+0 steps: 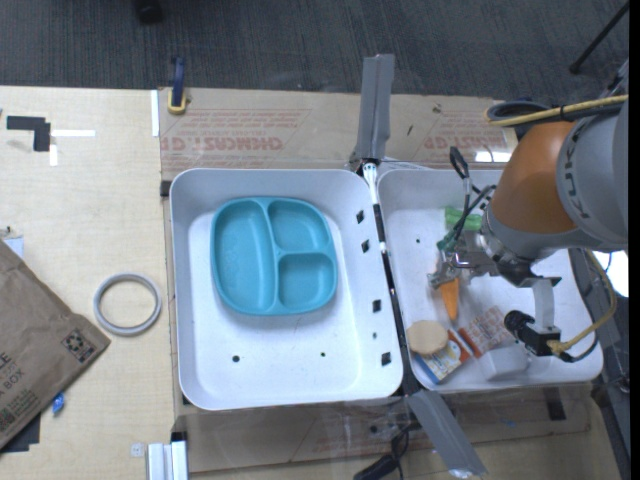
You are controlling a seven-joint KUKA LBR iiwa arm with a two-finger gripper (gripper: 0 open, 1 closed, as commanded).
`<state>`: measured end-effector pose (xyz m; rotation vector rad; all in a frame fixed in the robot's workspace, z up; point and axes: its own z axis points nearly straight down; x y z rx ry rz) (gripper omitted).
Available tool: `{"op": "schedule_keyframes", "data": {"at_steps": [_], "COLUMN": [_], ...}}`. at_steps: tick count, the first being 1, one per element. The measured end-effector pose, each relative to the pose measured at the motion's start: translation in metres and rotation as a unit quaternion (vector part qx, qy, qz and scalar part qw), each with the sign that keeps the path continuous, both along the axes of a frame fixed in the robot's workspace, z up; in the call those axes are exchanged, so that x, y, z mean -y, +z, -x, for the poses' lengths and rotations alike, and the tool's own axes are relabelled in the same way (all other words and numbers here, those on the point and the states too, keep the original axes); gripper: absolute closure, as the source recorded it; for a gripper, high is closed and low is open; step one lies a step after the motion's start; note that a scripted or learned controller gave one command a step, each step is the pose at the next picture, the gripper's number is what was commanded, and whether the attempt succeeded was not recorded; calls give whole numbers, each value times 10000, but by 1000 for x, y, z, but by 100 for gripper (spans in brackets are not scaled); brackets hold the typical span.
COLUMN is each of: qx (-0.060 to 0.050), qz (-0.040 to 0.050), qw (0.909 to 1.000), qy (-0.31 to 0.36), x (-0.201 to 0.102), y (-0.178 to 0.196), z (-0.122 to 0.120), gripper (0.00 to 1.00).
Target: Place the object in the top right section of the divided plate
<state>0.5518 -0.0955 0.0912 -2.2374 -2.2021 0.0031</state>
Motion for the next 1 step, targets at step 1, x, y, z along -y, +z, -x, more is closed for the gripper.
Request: {"op": "schedule_keyframes", "data": {"at_steps": [1], "qx": [6], "qz": [6], "qw": [9997], "qy": [225], "x": [-74], "y": [100], "z": [-31], "gripper": [100]}}
